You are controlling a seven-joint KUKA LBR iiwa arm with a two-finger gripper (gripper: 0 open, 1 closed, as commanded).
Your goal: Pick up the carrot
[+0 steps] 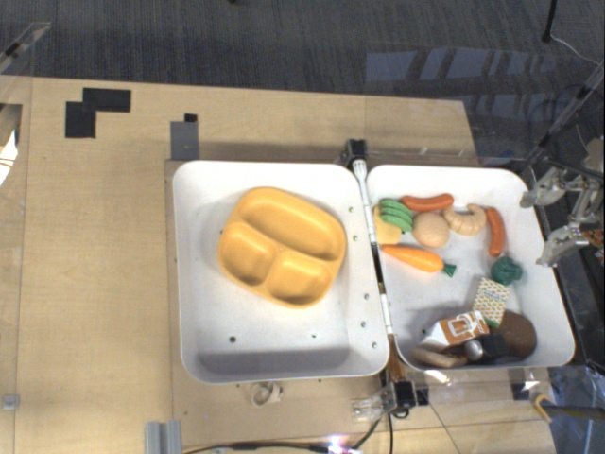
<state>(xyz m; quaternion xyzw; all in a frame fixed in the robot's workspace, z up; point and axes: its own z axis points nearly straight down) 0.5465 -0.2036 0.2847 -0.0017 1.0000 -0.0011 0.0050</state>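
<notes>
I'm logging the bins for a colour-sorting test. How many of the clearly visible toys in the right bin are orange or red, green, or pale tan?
Orange or red: 3 (carrot, sausage, sausage)
Green: 2 (pea pod, small green piece)
Pale tan: 2 (round piece, curved piece)
Total: 7

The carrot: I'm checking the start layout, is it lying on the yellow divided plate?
No, the carrot lies in the right bin among other toy foods, while the yellow plate sits in the left bin.
</notes>
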